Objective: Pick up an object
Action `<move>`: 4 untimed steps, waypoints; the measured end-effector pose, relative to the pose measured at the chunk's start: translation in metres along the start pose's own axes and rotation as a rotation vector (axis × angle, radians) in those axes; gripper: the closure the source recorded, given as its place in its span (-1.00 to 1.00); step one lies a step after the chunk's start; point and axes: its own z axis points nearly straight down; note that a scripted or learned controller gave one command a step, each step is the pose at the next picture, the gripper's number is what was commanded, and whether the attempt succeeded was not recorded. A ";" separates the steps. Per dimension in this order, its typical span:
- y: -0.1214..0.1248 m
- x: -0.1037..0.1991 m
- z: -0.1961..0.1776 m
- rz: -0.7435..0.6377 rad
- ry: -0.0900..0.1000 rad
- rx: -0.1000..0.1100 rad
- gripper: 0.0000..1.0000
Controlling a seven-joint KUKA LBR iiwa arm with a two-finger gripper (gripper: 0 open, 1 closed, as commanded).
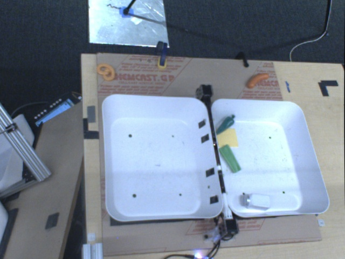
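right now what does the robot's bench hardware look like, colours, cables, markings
A white left bin and white right bin, black square tabs along their shared edge, on a tan board with red printed lettering. Wires bunch at the front seam.

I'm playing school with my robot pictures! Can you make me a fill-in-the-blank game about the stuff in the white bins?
1. The yellow square lies in the ____ bin.
2. The green stick lies just below the ____ square.
3. The orange thing lies ____ the bins, on the board.
4. The white block lies near the right bin's ____ edge.

Missing words: right; yellow; outside; bottom
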 end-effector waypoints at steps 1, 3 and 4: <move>0.000 0.052 0.212 -0.006 0.007 0.015 1.00; 0.017 0.190 0.353 -0.014 0.006 0.006 1.00; 0.039 0.282 0.351 -0.016 0.006 0.000 1.00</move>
